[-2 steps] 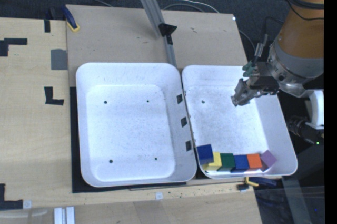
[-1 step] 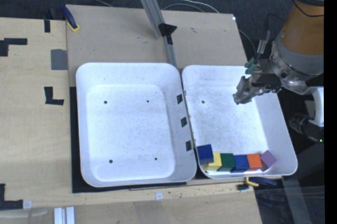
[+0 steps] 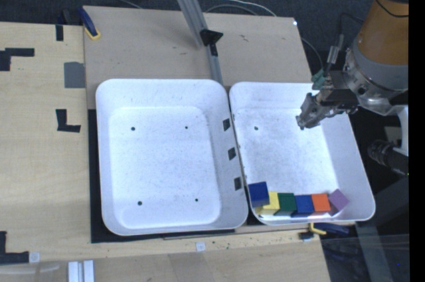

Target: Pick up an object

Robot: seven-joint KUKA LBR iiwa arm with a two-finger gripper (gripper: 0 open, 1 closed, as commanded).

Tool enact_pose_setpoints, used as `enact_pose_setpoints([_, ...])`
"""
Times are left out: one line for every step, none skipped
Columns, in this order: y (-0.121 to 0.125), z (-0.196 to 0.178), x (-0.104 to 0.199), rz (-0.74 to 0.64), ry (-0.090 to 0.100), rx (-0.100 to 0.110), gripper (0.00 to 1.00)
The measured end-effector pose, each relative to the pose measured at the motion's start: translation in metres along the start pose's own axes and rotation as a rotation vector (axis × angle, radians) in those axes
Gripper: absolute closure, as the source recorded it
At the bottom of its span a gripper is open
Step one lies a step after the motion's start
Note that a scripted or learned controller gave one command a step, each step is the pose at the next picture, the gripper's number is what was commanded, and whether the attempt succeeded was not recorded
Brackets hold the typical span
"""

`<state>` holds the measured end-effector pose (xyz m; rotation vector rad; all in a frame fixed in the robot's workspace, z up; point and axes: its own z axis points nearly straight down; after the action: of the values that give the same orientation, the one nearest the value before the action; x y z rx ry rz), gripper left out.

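Note:
Several small blocks lie in a row along the front edge of the right bin (image 3: 279, 154): a blue block (image 3: 258, 192) atop or beside a yellow block (image 3: 271, 203), then a green block (image 3: 286, 202), another blue block (image 3: 304, 204), an orange block (image 3: 321, 202) and a purple block (image 3: 339, 199). My gripper (image 3: 307, 116) hangs over the back right part of that bin, well away from the blocks. Nothing shows between its dark fingers.
The left bin (image 3: 166, 154) stands beside the right one. A slanted metal pole (image 3: 189, 2) rises behind the bins. A blue and yellow clamp (image 3: 89, 23) sits at the bench's back left, another clamp (image 3: 329, 229) at the front right.

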<state>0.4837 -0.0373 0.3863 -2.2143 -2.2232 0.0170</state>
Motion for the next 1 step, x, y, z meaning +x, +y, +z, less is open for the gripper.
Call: enact_pose_setpoints([-0.0025,-0.1441,-0.0276,0.003,0.004,-0.019,1.00])
